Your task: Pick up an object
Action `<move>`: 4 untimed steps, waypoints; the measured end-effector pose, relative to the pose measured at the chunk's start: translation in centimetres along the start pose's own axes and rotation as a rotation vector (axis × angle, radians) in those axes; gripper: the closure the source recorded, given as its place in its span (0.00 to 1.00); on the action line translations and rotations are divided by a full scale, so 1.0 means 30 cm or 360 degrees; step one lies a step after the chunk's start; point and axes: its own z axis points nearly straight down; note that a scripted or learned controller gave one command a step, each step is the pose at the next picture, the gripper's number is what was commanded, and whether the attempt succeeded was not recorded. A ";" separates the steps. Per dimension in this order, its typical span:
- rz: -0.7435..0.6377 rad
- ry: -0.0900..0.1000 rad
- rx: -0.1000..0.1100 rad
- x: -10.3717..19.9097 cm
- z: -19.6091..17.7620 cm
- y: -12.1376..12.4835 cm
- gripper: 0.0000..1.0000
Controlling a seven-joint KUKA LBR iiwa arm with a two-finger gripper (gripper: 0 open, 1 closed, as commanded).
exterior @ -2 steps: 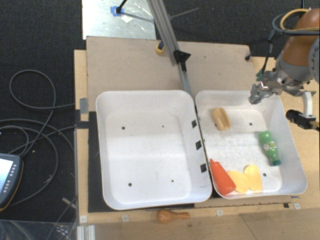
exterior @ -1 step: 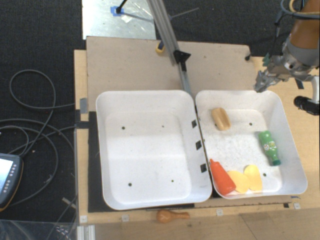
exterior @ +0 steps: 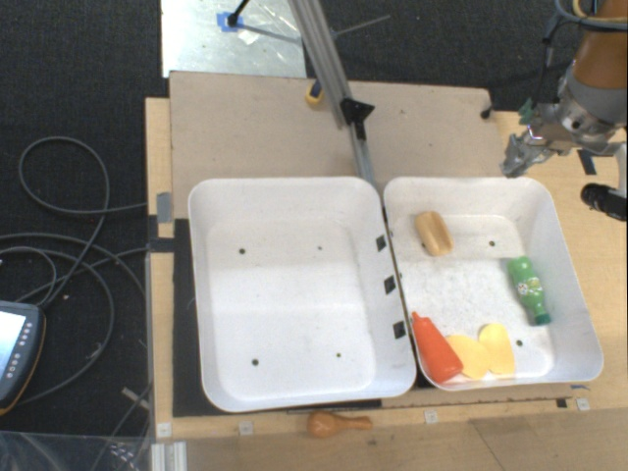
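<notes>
While the gripper (exterior: 518, 157) hangs above the right bin's (exterior: 566, 253) far rim, finger state indiscernible, a glossy green bottle (exterior: 528, 289), tan rounded block (exterior: 433, 233) and orange carrot-shape (exterior: 435, 348) lie inside.

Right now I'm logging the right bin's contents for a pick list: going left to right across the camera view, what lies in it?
Orange carrot-shaped toy → tan bread-like piece → green bottle. The yellow pieces overlap the carrot toy's span, so I leave them out.

It looked like a robotics lab: loose cables (exterior: 69, 214) trailed over dark carpet (exterior: 78, 57) beside the bench (exterior: 255, 126), a control tablet (exterior: 18, 351) nearby.
</notes>
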 end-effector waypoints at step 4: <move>-0.0005 0.0006 0.0009 0.691 0.060 -0.223 1.00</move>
